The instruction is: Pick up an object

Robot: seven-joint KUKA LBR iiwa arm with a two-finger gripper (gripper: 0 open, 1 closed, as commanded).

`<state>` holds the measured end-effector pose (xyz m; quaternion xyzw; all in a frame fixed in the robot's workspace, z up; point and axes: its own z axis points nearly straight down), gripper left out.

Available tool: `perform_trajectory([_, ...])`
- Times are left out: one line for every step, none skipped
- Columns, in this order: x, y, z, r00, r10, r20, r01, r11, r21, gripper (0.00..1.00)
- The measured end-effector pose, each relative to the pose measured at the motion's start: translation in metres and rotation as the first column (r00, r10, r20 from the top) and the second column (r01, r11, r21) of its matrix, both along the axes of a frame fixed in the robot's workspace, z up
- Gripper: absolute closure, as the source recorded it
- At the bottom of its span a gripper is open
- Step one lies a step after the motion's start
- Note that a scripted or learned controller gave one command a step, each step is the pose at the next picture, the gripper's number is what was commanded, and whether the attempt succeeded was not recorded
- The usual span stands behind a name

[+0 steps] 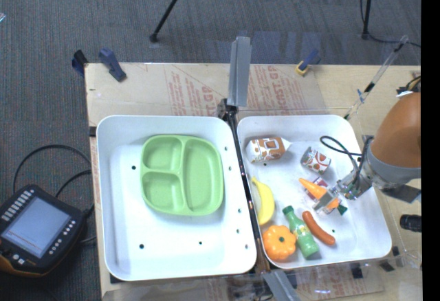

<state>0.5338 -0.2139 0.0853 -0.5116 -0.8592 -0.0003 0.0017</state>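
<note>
My jaws (330, 199) sit low in the right bin (364, 155), down on the tapered orange carrot (313, 189); how wide they stand, or whether they grip it, I cannot tell. My grey arm (392, 155) slants in from the right, orange band uppermost. Just near me lies a smooth sausage (319, 227), beside a green bottle (301, 231) and a ribbed orange pumpkin (280, 242). A curved yellow banana (263, 201) hugs the bin's left wall. The left bin (117, 155) holds a glossy green divided plate (182, 174).
</note>
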Motion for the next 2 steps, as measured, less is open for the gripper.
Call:
perform_trajectory([-0.059,0.04,-0.001,0.976,0.216,-0.003,-0.216,0.976,0.003,0.0])
perform_trajectory([0.038,0.036,0.018,0.964,0.265,0.002,-0.265,0.964,0.0,0.0])
